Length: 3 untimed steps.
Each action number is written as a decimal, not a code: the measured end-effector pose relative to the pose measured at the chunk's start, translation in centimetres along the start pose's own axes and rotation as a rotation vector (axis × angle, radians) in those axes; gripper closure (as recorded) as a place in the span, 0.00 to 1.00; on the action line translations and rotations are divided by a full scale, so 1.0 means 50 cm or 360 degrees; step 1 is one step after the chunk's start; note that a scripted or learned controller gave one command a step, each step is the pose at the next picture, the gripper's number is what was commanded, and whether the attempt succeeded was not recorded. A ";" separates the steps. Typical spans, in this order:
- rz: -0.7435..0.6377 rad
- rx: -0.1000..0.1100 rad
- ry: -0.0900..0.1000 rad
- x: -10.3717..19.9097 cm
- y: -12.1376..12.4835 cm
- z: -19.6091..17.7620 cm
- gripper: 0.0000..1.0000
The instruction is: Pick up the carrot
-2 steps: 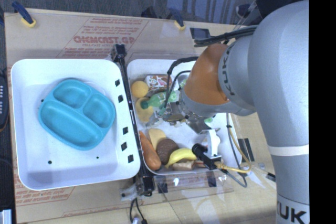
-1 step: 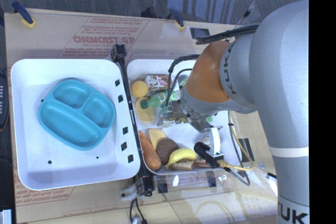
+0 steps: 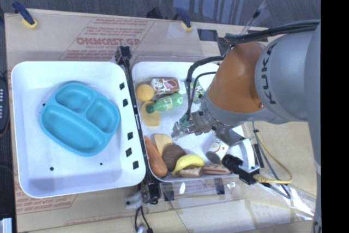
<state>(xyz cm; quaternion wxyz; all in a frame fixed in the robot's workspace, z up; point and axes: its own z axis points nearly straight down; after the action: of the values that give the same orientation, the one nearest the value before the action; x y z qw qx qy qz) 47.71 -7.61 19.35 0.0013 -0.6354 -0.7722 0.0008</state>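
Plate (image 3: 80, 124) in left bin (image 3: 22, 117); carrot (image 3: 155, 158) in right bin (image 3: 163, 67)

Blue divided plate (image 3: 80, 117) mid left bin (image 3: 32, 183). In right bin (image 3: 163, 67): green bottle (image 3: 165, 103) and lemon (image 3: 144, 93) toward far-left corner, banana (image 3: 189, 161) at near edge.

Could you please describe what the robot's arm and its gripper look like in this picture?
The large rounded grey metal arm bears dark "KUKA" lettering and a broad orange band above the wrist. Thin black cables loop along it towards the wrist. Below sits a small metallic grey two-finger gripper, much slimmer than the bulky arm.
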 end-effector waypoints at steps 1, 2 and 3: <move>-0.0498 -0.0012 -0.0018 -0.084 -0.015 -0.396 1.00; -0.0500 -0.0003 -0.0012 -0.083 -0.015 -0.390 0.00; -0.0249 0.0012 0.0003 -0.014 0.010 -0.188 0.00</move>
<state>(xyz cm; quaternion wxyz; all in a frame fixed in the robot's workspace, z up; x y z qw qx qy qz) 48.38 -8.20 28.74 0.0043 -0.5731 -0.8195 0.0029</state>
